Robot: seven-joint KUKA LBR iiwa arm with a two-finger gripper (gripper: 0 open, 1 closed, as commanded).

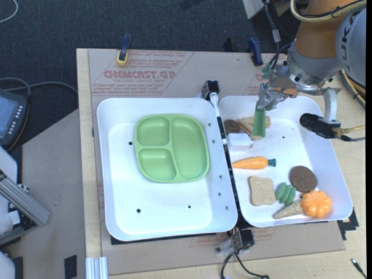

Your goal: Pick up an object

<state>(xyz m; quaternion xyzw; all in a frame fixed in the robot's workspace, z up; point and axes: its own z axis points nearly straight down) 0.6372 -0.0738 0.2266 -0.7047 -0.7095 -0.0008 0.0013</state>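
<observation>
You see the hand (pixel 263 110) gripping a green stick-shaped piece (pixel 259 124) in the right bin (pixel 331 156); lifting clear remains.

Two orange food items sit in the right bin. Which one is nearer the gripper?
The carrot, long and thin with a green tip, in the middle of the right bin. The round pumpkin sits at the bin's near corner, much farther from the gripper.

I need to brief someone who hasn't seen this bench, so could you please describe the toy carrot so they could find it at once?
Look at the right-hand white bin, the one crowded with toy food. The toy carrot lies on its side near that bin's left wall, just above the bread slice. It is the long, tapered orange piece with a green stub, unlike the round orange pumpkin.
</observation>
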